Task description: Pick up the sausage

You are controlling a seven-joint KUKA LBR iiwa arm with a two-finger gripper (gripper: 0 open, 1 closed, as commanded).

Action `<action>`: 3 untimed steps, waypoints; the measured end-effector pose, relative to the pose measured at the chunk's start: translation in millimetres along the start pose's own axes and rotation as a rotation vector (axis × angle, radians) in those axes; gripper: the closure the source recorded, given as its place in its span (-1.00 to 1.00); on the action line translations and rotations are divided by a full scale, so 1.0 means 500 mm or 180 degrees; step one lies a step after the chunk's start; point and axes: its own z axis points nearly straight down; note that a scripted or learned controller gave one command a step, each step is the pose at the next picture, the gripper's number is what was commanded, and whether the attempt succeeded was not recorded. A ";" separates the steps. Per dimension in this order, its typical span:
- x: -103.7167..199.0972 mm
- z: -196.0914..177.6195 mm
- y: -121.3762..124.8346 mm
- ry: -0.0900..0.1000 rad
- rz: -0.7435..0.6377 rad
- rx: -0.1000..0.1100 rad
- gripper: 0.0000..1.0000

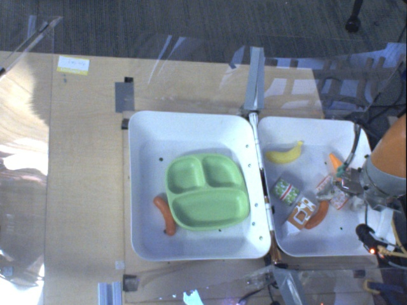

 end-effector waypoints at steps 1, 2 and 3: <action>0.002 -0.025 0.006 0.0000 -0.0007 -0.0026 1.00; 0.096 -0.322 -0.004 -0.0001 0.0021 0.0010 1.00; 0.190 -0.068 -0.065 0.0003 -0.0017 0.0013 1.00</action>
